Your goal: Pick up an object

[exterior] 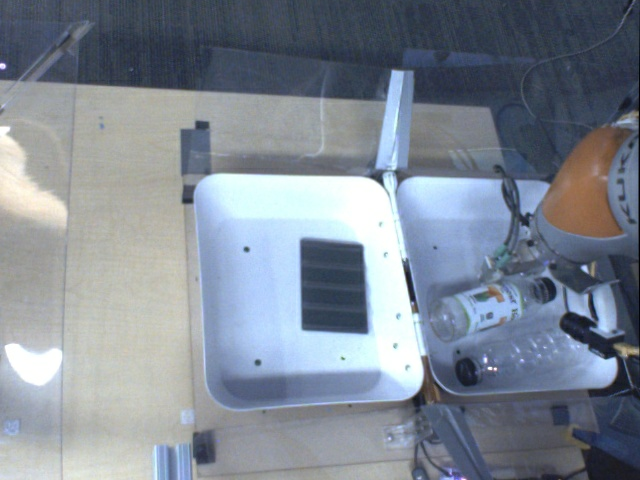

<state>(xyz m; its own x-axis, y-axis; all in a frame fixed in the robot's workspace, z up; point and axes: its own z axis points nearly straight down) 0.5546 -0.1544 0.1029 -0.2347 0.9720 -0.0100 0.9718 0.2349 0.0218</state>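
Two bottles [485,308] lie untouched in the right bin [440,218] beside the arm [592,193], so nothing looks lifted yet; I cannot tell the gripper's [520,260] state.

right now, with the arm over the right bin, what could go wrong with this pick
1. The labelled bottle lies on its side, so it may roll away if the gripper closes off-centre.
2. The clear bottle lies right beside it; a descent could nudge either one or catch both.
3. Both bottles sit near the right bin's front wall, with the arm crowding that side, so a pushed bottle could wedge against the rim.
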